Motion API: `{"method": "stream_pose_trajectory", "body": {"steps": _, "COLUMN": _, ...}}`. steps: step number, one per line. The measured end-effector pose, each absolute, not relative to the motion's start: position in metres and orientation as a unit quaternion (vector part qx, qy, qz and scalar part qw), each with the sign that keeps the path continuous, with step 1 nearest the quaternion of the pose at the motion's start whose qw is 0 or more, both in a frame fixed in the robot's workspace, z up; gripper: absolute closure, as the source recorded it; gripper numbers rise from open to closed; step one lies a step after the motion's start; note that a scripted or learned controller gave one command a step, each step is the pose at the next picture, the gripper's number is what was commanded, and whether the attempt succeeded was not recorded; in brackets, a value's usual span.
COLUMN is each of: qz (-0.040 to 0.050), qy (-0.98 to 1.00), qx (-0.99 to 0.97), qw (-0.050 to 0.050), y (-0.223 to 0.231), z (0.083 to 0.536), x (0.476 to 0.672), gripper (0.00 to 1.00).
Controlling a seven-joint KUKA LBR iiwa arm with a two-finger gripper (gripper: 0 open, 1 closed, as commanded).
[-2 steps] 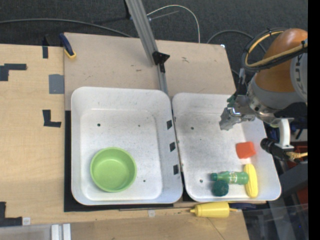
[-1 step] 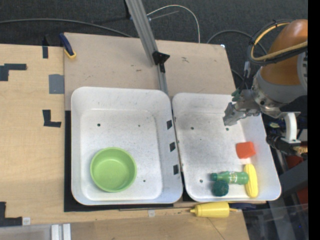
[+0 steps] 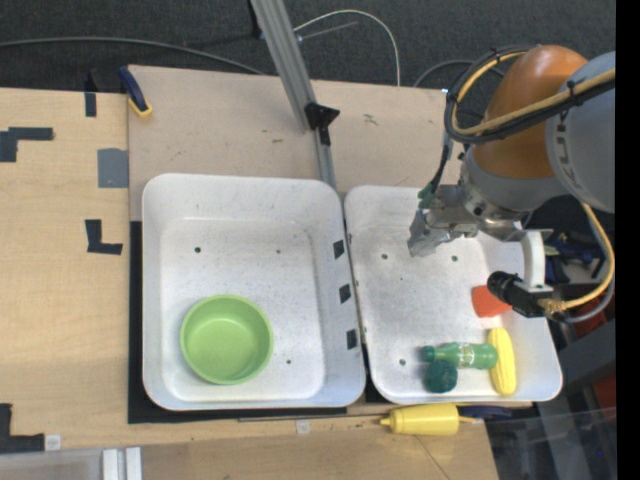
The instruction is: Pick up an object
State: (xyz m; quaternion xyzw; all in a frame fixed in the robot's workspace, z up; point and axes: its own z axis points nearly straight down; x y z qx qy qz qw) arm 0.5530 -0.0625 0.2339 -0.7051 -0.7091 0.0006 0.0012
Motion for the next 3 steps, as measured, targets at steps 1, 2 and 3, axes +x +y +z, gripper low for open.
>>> {"method": "stream_pose_trajectory", "body": {"steps": 1, "qz": 0.0009, "qy": -0.709, "qx": -0.705, "qw": 0.002, "y": -0.011, "z": 0.221, "x": 0.556, "gripper": 1.0}}
{"method": "stream_pose_trajectory", "body": {"steps": 2, "qz": 0.0008, "qy": -0.709, "qx": -0.705, "qw": 0.002, "y": 0.037, "z": 0.219, "x": 0.549, "gripper": 1.0}}
{"method": "stream_pose_trajectory", "body": {"steps": 3, "qz": 0.0002, "qy": -0.71, "qx": -0.705, "qw": 0.001, "y": 0.088, "z": 0.217, "x": 0.562, "gripper": 1.0}}
